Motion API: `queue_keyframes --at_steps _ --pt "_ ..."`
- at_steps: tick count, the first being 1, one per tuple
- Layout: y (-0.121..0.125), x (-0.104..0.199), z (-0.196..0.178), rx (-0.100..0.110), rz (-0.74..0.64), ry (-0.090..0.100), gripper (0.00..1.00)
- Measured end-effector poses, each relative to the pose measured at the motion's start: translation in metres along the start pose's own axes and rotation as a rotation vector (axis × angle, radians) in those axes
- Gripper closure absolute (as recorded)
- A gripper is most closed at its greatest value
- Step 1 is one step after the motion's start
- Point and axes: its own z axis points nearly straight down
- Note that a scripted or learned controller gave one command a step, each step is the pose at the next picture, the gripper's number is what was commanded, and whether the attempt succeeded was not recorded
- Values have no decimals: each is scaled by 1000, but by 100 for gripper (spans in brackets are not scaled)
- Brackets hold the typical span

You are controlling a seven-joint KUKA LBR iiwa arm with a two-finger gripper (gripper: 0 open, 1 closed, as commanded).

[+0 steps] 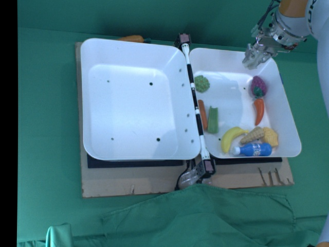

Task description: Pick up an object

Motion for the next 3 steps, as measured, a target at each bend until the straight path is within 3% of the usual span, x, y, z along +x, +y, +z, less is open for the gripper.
queue_keyframes --at_steps 1,2,3 --pt "23 12 72 -2 2 -2 100" --pt "24 11 60 -7 3 -5 100" --pt "24 64 -5 -12 -5 2 100"
